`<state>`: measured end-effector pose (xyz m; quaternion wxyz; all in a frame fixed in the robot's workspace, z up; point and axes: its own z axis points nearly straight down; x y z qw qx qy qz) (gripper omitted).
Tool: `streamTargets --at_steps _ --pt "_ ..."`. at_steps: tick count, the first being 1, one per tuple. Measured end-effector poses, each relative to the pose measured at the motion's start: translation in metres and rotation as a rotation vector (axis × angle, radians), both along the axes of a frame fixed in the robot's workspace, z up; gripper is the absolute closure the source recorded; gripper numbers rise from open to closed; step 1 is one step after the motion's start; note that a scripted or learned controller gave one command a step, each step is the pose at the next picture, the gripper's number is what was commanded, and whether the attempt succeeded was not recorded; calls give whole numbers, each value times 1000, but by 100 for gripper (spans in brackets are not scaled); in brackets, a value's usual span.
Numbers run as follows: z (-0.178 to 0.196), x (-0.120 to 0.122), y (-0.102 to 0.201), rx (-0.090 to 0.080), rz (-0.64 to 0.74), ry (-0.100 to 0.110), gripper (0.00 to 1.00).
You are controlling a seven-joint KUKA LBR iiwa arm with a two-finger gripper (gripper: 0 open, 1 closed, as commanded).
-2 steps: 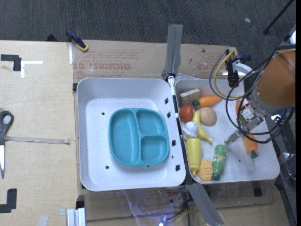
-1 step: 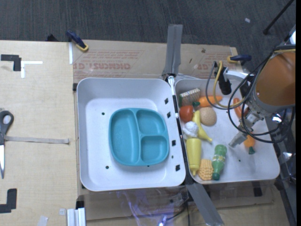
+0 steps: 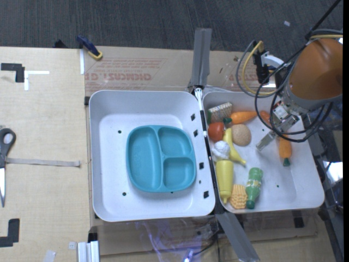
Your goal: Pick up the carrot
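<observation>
White right bin (image 3: 305,198) holds all the clutter; white left bin (image 3: 103,162) holds just a teal divided plate (image 3: 162,158). Arm (image 3: 319,70) comes in over the right bin's far right corner, orange band up top.

Two orange pieces read as carrots: one carrot (image 3: 243,116) near the bin's far wall, lying roughly level, touching a tan round item (image 3: 241,135) just below it and beside a brown block (image 3: 220,111). Second carrot (image 3: 285,149) lies right of centre on bare bin floor, long axis running near-to-far, just beside the gripper (image 3: 268,141).

Handling, my read: hollow plastic toy, light, rigid, smooth and tapered, so likely to squirt out of a pinch near the tip. Best taken across the thick middle, jaws square to the long axis. The right-hand one is the easier pick since nothing crowds it.

Gripper is low over the floor between the tan item and the second carrot. One grey finger is visible, angled down-left. Nothing visible between the fingers; cannot tell whether they are apart or together.
</observation>
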<state>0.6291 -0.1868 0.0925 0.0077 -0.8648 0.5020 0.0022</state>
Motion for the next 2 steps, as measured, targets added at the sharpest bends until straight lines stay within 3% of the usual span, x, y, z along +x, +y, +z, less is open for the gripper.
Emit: streamTargets --at_steps 1,2 --pt "10 1 -1 -1 -5 -3 100" --pt "64 6 68 -11 -20 1 100"
